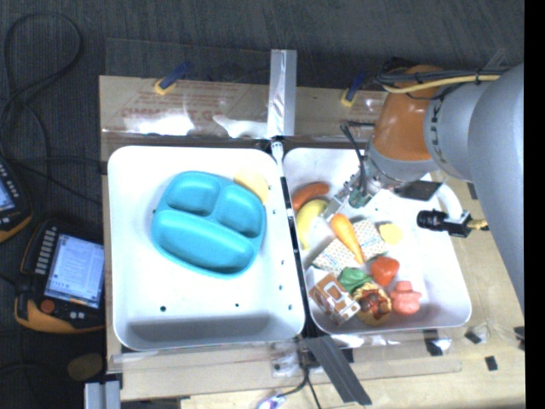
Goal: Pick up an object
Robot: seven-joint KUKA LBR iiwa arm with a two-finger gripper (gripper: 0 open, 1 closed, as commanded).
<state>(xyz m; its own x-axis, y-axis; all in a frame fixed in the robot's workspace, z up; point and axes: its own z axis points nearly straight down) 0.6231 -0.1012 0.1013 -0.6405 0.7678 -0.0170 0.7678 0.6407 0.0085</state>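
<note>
Two white bins sit side by side on the counter, and my claw hangs low in the right bin, just above the top end of the carrot. Whether it stands wide or narrow I cannot tell; it is too small and dark against the wrist. I see nothing lifted. The carrot lies on the pile, with the banana just left of it, a tomato below and right of it, and a pink toy further down. The blue tray lies well left of the carrot, in the left bin. I judge the pick barely begun: closing and lifting remain.
</note>
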